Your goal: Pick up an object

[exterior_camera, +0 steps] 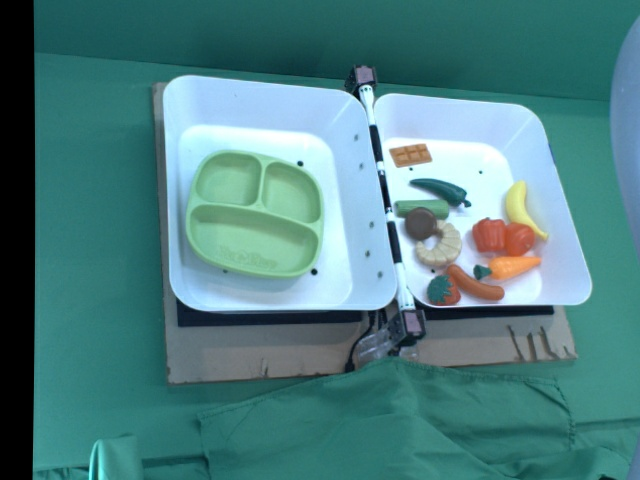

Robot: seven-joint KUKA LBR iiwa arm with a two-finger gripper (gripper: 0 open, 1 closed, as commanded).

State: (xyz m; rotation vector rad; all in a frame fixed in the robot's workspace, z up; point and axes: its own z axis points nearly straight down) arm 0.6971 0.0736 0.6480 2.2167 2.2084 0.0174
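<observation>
Several toy foods lie in the right bin (520,128). An orange waffle (410,155) lies at the back, with a dark green chili (440,190) and a green cucumber (418,208) in front of it. A brown round piece (420,224) touches a beige ring (441,245). A yellow banana (523,210) lies at the right, beside a red pepper (488,234) and a red tomato (520,239). A carrot (513,267), a sausage (476,282) and a strawberry (441,290) lie along the front wall. A blurred grey part of the arm (627,128) stands at the right edge, above and apart from the bin.
The left bin (340,118) holds a light green divided plate (256,213). A hinged bar (383,193) runs between the bins. Both sit on a cardboard sheet (260,353) over green cloth, which bunches up at the front (400,428).
</observation>
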